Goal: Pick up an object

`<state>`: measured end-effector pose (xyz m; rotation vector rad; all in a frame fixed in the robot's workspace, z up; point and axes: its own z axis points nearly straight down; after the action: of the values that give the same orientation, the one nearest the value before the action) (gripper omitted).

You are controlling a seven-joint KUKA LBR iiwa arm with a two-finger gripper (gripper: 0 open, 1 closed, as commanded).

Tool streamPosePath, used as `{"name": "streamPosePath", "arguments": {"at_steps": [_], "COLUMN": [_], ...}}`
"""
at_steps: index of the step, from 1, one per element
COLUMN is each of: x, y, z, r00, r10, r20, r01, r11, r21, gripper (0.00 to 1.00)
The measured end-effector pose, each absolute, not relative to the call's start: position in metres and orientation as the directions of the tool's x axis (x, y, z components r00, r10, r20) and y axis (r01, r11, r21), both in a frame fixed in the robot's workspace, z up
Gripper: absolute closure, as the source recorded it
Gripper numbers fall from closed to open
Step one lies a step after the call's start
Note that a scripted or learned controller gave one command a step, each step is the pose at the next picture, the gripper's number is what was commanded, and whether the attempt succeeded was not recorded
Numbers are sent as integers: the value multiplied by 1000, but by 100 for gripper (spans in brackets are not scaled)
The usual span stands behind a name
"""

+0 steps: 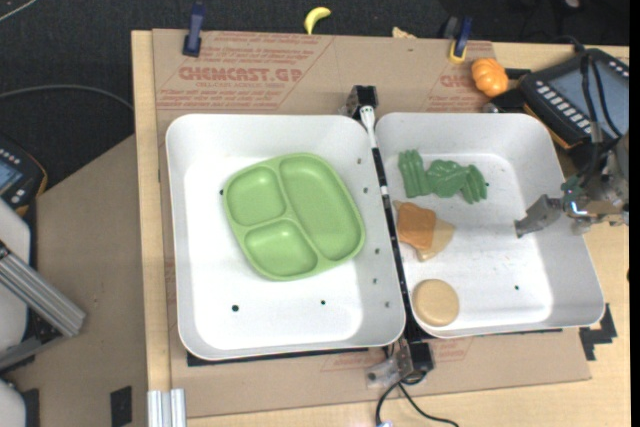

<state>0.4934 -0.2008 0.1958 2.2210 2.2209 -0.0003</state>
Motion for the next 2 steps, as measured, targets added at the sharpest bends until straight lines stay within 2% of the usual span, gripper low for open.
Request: {"name": "streamPosePath", "arguments": {"at_steps": [1,2], "x": [480,481], "y": [-183,-183], "z": [304,308], "r00": [-3,-2], "r10": [1000,1000], "r20": [-4,-3], "r01": [1000,1000], "r11": [3,2], "r21": [12,5], "gripper": [0,100]}}
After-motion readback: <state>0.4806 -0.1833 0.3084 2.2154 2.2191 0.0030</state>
